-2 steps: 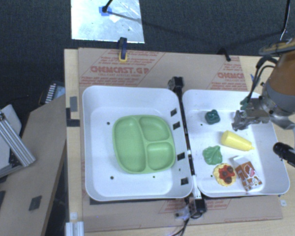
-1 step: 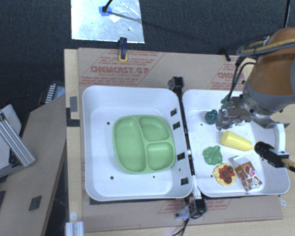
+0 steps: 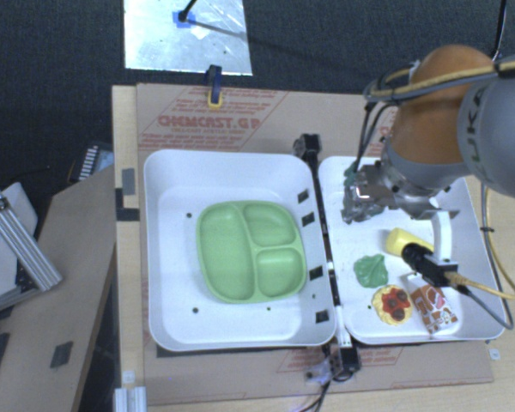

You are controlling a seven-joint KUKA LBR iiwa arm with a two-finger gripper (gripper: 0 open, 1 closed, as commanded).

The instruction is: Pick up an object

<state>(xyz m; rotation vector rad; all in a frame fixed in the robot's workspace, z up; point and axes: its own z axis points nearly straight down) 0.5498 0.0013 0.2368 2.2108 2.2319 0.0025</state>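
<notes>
Four small things lie in the bin on the view's right (image 3: 469, 206), all in the half nearest the camera: a yellow piece (image 3: 399, 240), a green leafy piece (image 3: 371, 270), a round yellow-and-red piece (image 3: 392, 305) and a brown-and-red packet (image 3: 434, 307). The other bin (image 3: 172, 187) carries a green divided plate (image 3: 245, 251) at its middle.

The gripper (image 3: 359, 199) hangs over the far part of the right-hand bin, close to the edge shared with the other bin. Nothing shows in its grasp, and whether it stands wide or narrow I cannot tell, since the wrist hides most of it.

From the gripper, every candidate lies toward the camera-side edge. The yellow piece is nearest, just beyond it and a little toward the bin's outer edge; its long axis seems to run slantwise, from the shared edge toward the outer near corner. The green piece sits near it, closer to the shared edge. The round piece and the packet are side by side against the near edge, possibly touching.

My judgement: a short shift toward the camera puts the gripper over the yellow or green piece, and closing across the yellow piece's long axis looks the safer grasp.
</notes>
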